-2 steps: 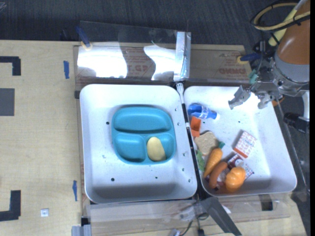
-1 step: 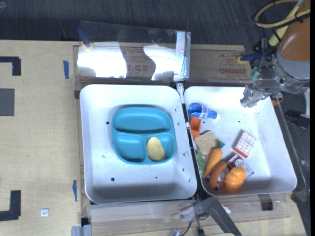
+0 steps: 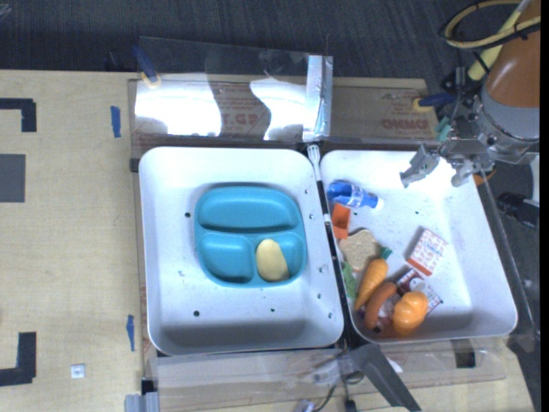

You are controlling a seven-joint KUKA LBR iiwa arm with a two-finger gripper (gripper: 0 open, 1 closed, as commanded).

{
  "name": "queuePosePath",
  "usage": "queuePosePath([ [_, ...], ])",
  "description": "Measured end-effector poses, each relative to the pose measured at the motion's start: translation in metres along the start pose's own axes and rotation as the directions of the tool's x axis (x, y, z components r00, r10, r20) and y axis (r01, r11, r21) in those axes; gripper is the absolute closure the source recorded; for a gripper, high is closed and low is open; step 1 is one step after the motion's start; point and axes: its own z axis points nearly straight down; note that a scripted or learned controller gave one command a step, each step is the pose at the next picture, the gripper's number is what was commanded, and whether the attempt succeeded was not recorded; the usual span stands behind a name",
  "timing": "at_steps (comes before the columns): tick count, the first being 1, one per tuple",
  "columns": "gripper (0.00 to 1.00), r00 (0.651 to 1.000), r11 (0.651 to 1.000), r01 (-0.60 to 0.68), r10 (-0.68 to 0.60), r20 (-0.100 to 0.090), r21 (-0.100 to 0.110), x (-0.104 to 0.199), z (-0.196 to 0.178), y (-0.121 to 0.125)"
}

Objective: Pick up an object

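Note:
My gripper (image 3: 440, 171) hangs over the back of the right bin (image 3: 480, 230), its two fingers spread open with nothing between them. Below and left of it lies a small blue bottle (image 3: 352, 196) against the bin's left wall. Further forward sit a slice of bread (image 3: 360, 247), a carrot (image 3: 373, 280), an orange fruit (image 3: 410, 312) and a small red-and-white box (image 3: 426, 250). All of these lie apart from the gripper.
The left bin (image 3: 163, 256) holds a blue divided plate (image 3: 244, 217) with a yellow egg-shaped object (image 3: 272, 259) in its front right compartment. A clear plastic panel (image 3: 232, 101) stands behind the bins. Yellow cables (image 3: 480, 24) loop at the top right.

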Motion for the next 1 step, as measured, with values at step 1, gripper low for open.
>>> queuePosePath([
  [1, 0.0, 1.0, 1.0, 0.018, -0.018, -0.002, 0.007, -0.0866, 0.1355, -0.0462],
])
